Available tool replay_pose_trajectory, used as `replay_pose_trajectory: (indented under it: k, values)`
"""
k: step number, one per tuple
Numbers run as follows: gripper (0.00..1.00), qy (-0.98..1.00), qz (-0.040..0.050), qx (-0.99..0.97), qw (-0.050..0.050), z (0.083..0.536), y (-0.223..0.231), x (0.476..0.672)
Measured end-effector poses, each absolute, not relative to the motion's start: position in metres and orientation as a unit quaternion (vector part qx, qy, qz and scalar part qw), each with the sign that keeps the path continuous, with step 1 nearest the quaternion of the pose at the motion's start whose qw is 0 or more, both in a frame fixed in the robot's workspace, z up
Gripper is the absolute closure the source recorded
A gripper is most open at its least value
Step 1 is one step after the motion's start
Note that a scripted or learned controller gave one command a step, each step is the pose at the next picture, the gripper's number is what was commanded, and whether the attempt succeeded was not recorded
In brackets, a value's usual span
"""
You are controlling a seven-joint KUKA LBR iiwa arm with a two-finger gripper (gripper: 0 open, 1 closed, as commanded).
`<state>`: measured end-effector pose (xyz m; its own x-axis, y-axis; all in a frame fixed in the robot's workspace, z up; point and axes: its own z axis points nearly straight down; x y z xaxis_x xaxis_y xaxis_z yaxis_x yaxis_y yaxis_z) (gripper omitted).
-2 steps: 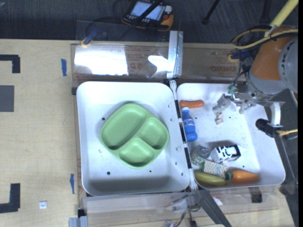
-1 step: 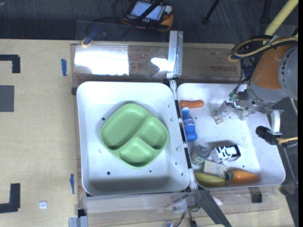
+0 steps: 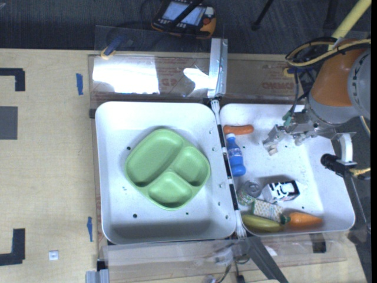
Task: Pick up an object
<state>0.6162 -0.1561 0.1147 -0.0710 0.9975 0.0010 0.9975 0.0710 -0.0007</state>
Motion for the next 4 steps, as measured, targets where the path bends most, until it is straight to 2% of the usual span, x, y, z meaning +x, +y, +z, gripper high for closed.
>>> replay_pose_trajectory:
  k: [1, 2, 3, 4]
  values:
    - [0.00, -0.743, -0.0009, -0.669, -0.002, 0.086, -0.178, 0.633]
    - [1.00, -0.743, -0.0021, -0.669, -0.005, 0.097, -0.178, 0.634]
    - [1.00, -0.596, -0.0011, -0.803, -0.002, 0.086, -0.146, 0.657]
    - [0.00, -0.596, -0.0007, -0.803, -0.001, 0.086, -0.146, 0.656]
